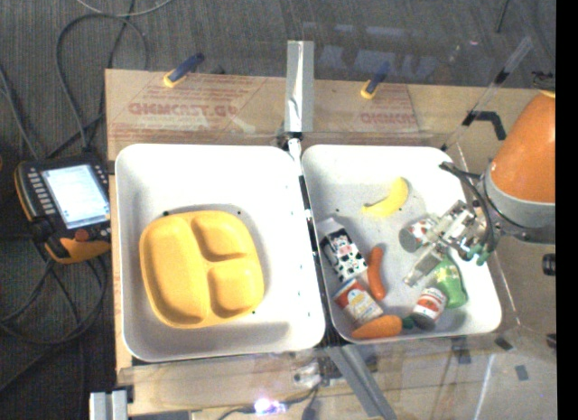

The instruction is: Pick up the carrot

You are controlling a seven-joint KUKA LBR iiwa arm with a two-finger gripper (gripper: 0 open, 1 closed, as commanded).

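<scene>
The carrot [377,326] is a short orange piece lying flat at the front edge of the right bin [406,161], beside a small can [357,302]. My gripper [432,251] hangs over the right side of that bin, above and to the right of the carrot and well apart from it. It points down and to the left, and the carrot is not in it. A green item [453,284] and a small bottle with a red label [431,306] lie just below the gripper.
The right bin also holds a banana [390,198], a black-and-white box [342,255] and a red chili-like piece [375,270]. A yellow divided tray [203,266] sits in the left bin [135,183]. A handheld pendant [63,201] rests left of the bench.
</scene>
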